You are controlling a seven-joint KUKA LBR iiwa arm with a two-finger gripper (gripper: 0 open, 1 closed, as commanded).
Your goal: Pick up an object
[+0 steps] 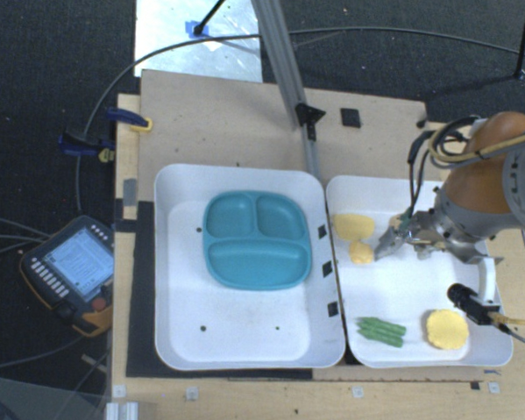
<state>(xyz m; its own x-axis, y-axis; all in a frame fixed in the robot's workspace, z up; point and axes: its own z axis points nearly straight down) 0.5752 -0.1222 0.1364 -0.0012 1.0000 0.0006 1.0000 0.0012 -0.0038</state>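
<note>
While your gripper (386, 246) hangs beside the small yellow piece (361, 253) in the right bin (501, 353), I cannot tell its spread.

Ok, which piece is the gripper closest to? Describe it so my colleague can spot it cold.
Start at the right bin, the one without the blue plate. Near its top left lie two yellow pieces; take the small round lump just left of the gripper. It is smaller than the pale yellow piece directly above it.
</note>
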